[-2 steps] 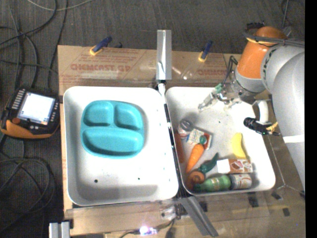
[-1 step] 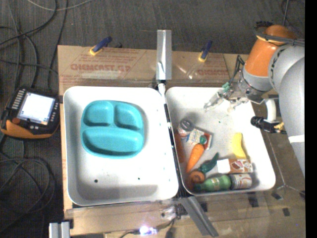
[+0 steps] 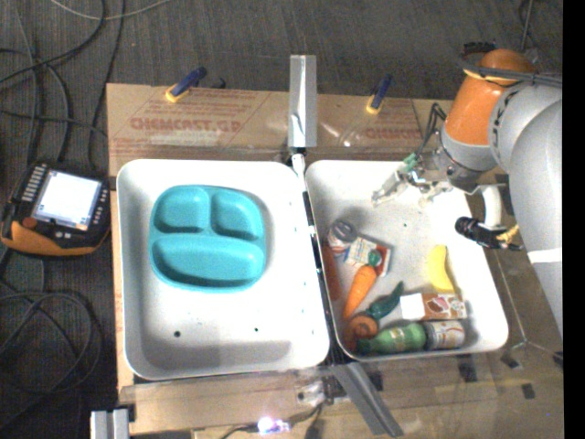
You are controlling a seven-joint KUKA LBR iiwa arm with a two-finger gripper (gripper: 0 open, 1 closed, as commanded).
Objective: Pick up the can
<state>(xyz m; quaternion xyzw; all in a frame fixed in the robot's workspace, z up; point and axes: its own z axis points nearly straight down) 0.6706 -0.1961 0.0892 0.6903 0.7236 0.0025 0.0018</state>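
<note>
Can: lying on its side on the floor of the right bin, in the left half, a little above the bin's middle. Grey round end faces up-left, towards the divider between the bins. The labelled body (white, red, green) runs from it down-right, so the long axis is a diagonal from upper left to lower right. Label detail too small to read.

Neighbours: carrot just below the can, tilted, its upper tip touching or nearly touching the can's lower end; cannot tell which. Dark green pepper-like piece just right of the carrot. Yellow banana-shaped piece to the right, apart from the can. Small white and red box under the yellow piece. Along the bin's near wall, green bottle on its side, with a short brown-labelled cylinder at its right end.

Gripper: over the upper part of the right bin, up-right of the can and well apart from it. Fingers stand apart, pointing left, nothing between them. Orange band of the arm above the bin's far right corner.

Left bin: teal divided tray flat in the upper half.

Outside the bins: handheld control pendant with lit screen on the floor at left; cardboard sheet behind the bins, held by blue and yellow clamps.
</note>
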